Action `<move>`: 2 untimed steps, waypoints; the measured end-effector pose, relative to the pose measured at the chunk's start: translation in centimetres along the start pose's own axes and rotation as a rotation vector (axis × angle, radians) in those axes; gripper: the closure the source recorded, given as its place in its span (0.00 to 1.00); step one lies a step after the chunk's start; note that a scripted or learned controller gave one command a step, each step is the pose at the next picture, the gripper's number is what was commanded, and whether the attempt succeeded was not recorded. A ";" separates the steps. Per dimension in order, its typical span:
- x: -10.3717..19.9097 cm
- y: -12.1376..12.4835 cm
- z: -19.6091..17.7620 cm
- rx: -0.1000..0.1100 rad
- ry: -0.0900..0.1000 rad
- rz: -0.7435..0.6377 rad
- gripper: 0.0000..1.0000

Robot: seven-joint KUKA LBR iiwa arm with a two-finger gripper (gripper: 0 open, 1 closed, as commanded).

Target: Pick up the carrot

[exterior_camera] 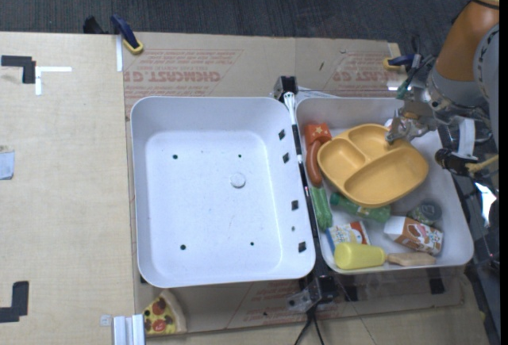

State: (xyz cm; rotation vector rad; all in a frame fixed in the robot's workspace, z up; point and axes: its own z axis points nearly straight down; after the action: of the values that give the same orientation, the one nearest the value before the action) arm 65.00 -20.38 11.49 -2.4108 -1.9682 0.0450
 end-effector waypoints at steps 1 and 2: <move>-0.1 -0.1 -0.9 0.002 -0.003 -0.003 1.00; -0.7 0.4 1.6 0.005 0.012 -0.059 1.00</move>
State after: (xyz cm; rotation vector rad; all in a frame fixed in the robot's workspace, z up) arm 65.24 -21.09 9.86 -2.3429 -2.0307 0.0340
